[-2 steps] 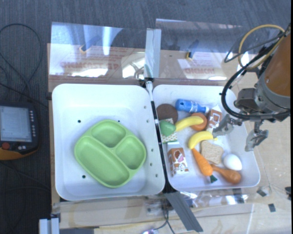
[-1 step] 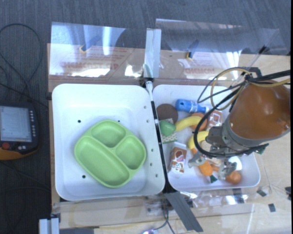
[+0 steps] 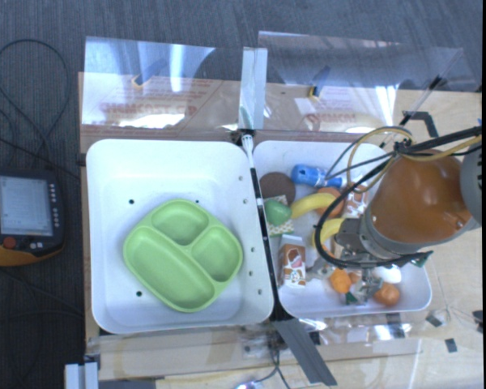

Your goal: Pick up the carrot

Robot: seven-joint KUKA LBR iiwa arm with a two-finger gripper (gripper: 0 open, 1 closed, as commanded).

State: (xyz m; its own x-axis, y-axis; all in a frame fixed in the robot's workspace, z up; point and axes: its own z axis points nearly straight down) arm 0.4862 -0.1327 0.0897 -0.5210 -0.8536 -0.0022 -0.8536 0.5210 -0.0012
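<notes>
Carrot (image 3: pixel 339 281) sits near front edge of right bin (image 3: pixel 308 302), mostly under arm's wrist. I only see orange stub, so can't call its long axis or pointing. Gripper (image 3: pixel 363 286) just beside it; grip state unclear.

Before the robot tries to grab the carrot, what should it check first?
1. Carrot in view: cannot tell. Two orange pieces lie under the arm, one and another; which is the carrot is unclear.
2. Gripper over the right spot: ok, it sits low in the right bin, between those orange pieces.
3. Gripper ready to close: cannot tell, the orange-banded wrist hides much of it.
4. Room around the target: not ok. The banana, a yellow piece and a small carton crowd close.
5. Green divided plate out of the way: ok, it lies in the left bin.
</notes>
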